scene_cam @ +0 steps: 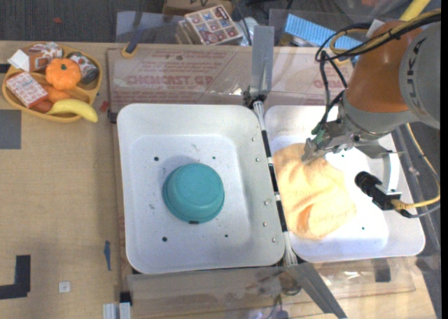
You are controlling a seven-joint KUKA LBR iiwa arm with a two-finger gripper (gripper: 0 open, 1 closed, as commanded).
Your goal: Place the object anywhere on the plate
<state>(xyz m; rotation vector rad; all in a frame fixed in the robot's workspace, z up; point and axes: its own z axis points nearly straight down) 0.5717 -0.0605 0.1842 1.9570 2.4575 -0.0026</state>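
Note:
A teal round plate [194,192] lies in the middle of the left white bin [140,136]. A pale orange-yellow, soft, lumpy object [318,199] fills the left half of the right white bin [402,240]. My gripper [313,151] comes down from the right and its tip is at the object's far upper edge, seemingly touching it. The object rests on the bin floor, close to the divider between the bins.
A yellow dish [21,97] with toy fruit, a small pumpkin and a banana sits on the bench at the back left. A cardboard sheet [175,76] stands behind the bins. Boxes and clutter lie beyond it.

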